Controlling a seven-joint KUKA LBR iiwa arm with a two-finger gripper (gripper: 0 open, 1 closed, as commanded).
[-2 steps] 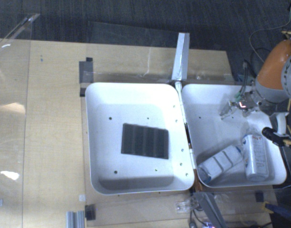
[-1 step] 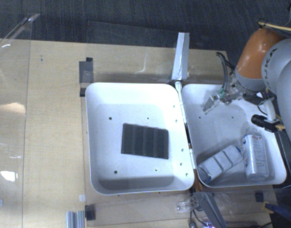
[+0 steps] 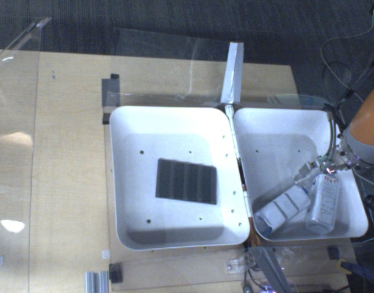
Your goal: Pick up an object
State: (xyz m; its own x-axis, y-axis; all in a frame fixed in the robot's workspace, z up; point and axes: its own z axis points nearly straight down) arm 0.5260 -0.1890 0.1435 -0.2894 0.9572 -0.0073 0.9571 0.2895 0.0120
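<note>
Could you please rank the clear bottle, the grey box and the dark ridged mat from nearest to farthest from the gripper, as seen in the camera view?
1. The clear bottle, in the right bin just below the gripper.
2. The grey box, in the same bin, lower left of the gripper.
3. The dark ridged mat, far off in the middle of the left bin.

Two white bins (image 3: 174, 118), one dark pad (image 3: 187, 180), two bottles (image 3: 324, 203).
</note>
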